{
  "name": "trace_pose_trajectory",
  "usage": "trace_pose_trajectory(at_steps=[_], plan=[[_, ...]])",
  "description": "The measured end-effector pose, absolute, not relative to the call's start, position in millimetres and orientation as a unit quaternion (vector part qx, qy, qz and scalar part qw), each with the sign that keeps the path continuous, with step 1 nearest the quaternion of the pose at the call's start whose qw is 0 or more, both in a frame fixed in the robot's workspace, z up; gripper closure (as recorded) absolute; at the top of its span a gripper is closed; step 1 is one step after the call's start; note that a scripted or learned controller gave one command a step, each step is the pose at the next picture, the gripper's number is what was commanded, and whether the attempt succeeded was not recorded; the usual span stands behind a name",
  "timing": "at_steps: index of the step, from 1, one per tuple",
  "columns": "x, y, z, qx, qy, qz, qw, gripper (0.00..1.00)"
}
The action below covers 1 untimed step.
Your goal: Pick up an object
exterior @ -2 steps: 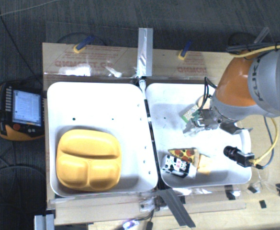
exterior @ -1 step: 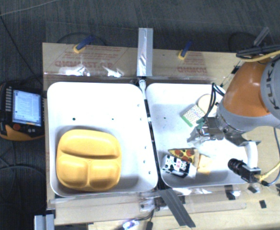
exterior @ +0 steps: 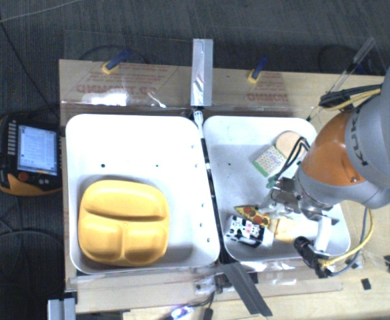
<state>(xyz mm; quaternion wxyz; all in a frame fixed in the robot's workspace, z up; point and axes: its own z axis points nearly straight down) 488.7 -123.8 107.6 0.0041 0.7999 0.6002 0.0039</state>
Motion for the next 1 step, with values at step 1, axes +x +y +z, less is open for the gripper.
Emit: trace_pose_trajectory(at_steps=[1], plan=[[484.4, -169.0, 184.5, 0.73, 0.684, -0.0017, -0.001, 1.0]])
